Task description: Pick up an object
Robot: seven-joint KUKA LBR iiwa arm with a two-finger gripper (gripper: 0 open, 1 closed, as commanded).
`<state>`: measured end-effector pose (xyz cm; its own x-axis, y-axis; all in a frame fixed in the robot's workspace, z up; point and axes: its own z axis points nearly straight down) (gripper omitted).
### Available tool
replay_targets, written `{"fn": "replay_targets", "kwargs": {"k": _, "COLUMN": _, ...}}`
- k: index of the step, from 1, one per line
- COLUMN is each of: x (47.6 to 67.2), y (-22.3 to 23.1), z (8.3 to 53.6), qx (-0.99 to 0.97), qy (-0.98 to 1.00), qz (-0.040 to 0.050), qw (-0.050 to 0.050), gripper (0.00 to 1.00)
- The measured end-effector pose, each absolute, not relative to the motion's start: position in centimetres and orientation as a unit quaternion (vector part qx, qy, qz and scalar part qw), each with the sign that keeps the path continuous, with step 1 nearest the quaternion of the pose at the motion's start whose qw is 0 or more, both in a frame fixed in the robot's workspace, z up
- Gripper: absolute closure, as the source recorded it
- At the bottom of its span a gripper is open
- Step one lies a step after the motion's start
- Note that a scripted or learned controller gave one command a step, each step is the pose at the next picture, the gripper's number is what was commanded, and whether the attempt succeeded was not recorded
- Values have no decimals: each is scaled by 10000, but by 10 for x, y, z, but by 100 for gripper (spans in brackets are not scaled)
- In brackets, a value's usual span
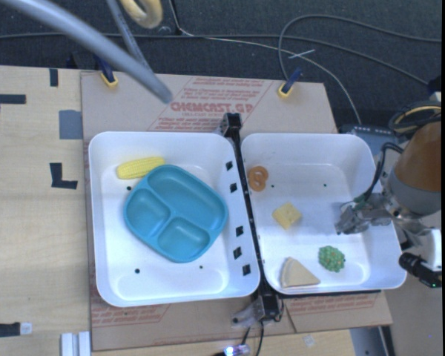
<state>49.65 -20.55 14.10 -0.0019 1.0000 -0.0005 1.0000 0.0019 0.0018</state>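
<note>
1. The pincer [354, 219] sits low in the right bin [311, 143], close to its right wall. It is too dark and small to tell how far open it is, and nothing can be seen held in it.
2. Nearest candidate: the green lump [331, 257], just below and left of the pincer, near the bin's front-right corner. The cube [286, 216] lies toward the bin's middle, the wedge [299, 273] by the front wall, the ring [257, 177] beside the divider.
3. Risk: the green lump looks rounded and knobbly, so it may roll or squirt out of a closing grip. A descent off to one side would likely push it instead of taking it.
4. Risk: the right wall is close to the arm [419, 165], so a swing outward could clip the rim.
5. The wedge hugs the front wall, leaving little room on that side.
6. Open room: the bin's middle floor, between cube and pincer, is bare and gives the freest approach.
7. The left bin [111, 199] holds a blue tray [176, 212] and corn [139, 167], well apart from the pincer.
</note>
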Motion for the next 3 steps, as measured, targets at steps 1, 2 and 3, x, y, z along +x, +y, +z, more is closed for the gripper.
{"fn": "replay_targets", "kwargs": {"k": 1, "x": 502, "y": -204, "z": 204, "qx": 7063, "qy": 7079, "qz": 12, "qw": 29, "gripper": 100}}
{"fn": "replay_targets", "kwargs": {"k": 2, "x": 509, "y": -199, "z": 249, "qx": 7062, "qy": 7080, "qz": 8, "qw": 19, "gripper": 100}}
{"fn": "replay_targets", "kwargs": {"k": 3, "x": 510, "y": -199, "z": 286, "qx": 7065, "qy": 7077, "qz": 6, "qw": 16, "gripper": 100}}
